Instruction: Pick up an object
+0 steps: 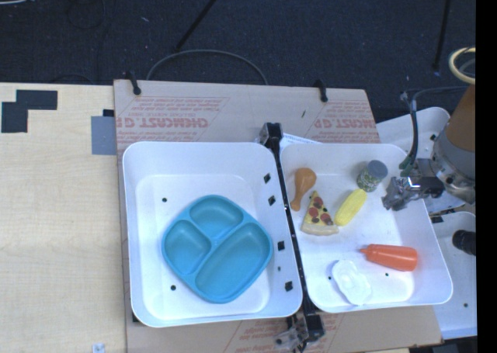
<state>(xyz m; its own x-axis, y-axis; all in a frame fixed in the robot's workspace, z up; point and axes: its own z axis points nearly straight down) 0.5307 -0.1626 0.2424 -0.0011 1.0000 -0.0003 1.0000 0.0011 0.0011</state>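
Observation:
The right bin (423, 285) holds a brown drumstick (302, 184), a pizza slice (318, 215), a yellow corn cob (350, 206), a small grey-capped jar (371, 175), an orange carrot (390, 257) and a white lump (352, 280). My gripper (397, 191) hovers over the right side of this bin, just right of the jar and corn and above the carrot. It is small and dark in the camera view. Nothing shows between its tips.
The left bin (140, 188) carries a blue divided plate (217, 246). A black divider (281, 212) runs between the two bins. Cardboard (233, 115) lies under both bins. The arm's wrist (458, 150) comes in from the right edge.

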